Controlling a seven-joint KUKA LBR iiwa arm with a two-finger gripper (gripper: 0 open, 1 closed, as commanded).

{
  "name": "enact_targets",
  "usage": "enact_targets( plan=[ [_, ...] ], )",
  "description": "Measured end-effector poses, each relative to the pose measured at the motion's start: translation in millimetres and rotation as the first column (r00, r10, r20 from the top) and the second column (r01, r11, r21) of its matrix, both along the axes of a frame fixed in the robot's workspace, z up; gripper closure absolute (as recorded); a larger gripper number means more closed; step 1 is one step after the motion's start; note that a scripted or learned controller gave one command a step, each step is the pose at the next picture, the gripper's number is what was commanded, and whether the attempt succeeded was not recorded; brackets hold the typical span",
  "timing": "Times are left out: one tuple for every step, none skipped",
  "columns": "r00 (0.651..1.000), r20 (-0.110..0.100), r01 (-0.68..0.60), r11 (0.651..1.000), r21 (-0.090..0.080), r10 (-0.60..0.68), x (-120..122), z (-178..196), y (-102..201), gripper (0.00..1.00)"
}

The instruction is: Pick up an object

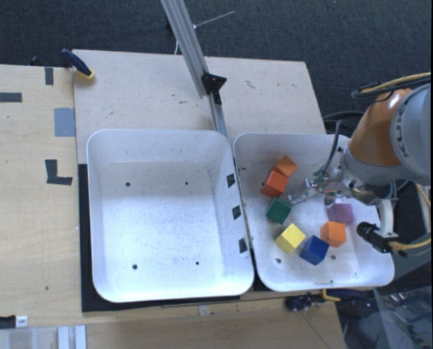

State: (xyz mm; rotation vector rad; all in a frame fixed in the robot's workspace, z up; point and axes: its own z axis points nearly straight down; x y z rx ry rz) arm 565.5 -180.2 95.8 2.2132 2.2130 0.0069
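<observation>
Reaching in from the worktop's right edge, the arm [391, 133] bends down; its claw [301, 195] hangs near the green block [278, 211].

Two bins side by side; blocks [296, 213] clustered in right bin [263, 267]; gripper [301, 193] over them; clamp [78, 64] far left, behind the bins.

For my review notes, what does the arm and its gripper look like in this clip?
The arm is a rounded grey body with a broad orange band above the wrist. Dark cables loop around it, along with a yellow one. The gripper is slim and metallic with thin silvery fingers, mounted on a darker wrist block.
</observation>
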Motion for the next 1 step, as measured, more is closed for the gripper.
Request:
enact_targets(
  plan=[
    [1.000, -0.014, -0.003, 1.000, 0.005, 0.003, -4.0, 5.7, 2.4, 1.00]
  ],
)
